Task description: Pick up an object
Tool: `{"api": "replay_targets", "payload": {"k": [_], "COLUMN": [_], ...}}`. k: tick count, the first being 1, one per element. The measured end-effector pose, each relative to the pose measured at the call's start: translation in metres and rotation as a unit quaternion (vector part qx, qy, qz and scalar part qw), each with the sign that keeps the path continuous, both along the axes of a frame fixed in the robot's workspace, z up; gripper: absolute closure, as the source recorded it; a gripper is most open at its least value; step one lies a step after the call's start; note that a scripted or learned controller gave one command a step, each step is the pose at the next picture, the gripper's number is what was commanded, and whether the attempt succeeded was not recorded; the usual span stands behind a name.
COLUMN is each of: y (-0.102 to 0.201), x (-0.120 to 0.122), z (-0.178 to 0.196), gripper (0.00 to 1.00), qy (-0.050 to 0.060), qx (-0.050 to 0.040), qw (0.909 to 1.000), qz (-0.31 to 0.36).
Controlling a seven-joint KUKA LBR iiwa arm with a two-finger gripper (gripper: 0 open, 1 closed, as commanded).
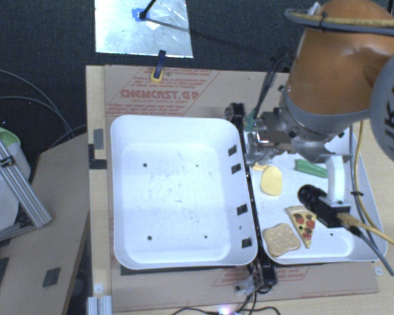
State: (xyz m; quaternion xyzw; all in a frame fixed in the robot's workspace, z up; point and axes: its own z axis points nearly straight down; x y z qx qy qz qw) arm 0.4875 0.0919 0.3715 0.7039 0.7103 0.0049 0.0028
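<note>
The brown board [161, 94] under the bins carries red print reading "CHEMCAST GP". Further red print at its lower edge is illegible. The arm [393, 104] shows a white "K", cut off by the frame edge.

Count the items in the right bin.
4: yellow lump mid-bin, green piece right of it, pizza slice and toast at the near edge. The arm may hide more.

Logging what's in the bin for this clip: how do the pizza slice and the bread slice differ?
The pizza slice is a pointed wedge; the bread slice is squarish with rounded corners. The pizza slice bears red spots on yellow; the bread slice is plain tan. Both lie flat in the right bin.
</note>
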Motion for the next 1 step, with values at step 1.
{"api": "replay_targets", "payload": {"k": [1], "y": [0.0395], "x": [-0.0003], "z": [0.0897], "gripper": [1.00], "qy": [-0.001], "qx": [0.0010], "qw": [1.0000], "qz": [0.000]}}
